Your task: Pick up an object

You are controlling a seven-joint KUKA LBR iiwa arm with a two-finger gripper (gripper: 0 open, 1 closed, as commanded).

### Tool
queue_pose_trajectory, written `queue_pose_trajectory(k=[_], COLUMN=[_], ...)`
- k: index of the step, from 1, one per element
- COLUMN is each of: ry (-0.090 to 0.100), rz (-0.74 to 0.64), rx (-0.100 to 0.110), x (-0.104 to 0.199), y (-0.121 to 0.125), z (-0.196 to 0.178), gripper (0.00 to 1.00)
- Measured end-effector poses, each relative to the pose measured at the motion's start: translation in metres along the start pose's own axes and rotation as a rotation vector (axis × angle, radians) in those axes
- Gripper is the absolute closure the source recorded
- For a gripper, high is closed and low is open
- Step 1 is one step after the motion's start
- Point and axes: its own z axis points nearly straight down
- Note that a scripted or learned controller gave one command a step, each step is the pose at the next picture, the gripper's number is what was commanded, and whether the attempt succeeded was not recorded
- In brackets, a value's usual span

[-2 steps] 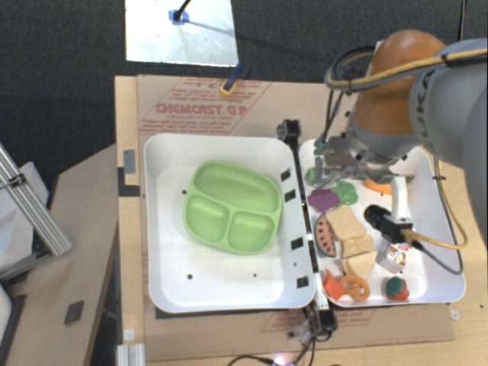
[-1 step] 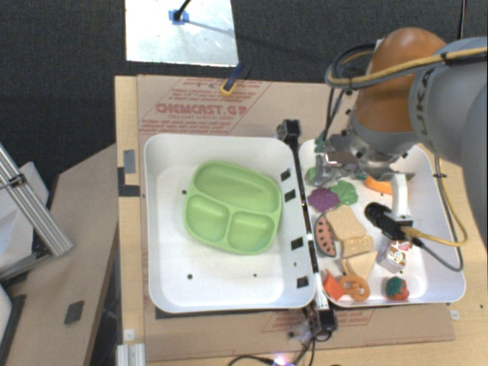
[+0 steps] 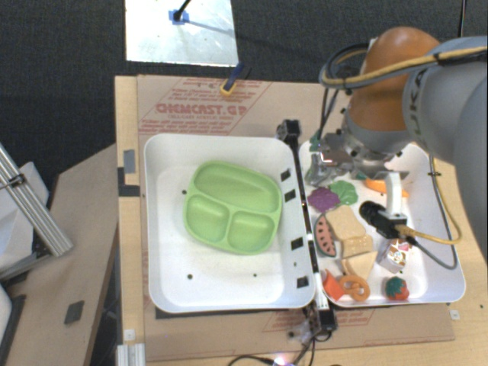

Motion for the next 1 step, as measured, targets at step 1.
queue_pose_trajectory(k=[1], ry=[0.0], rz=[0.005], rx=[0.001], x=[0.0003], y=[-0.0132], z=[0.0135], gripper=[1.0])
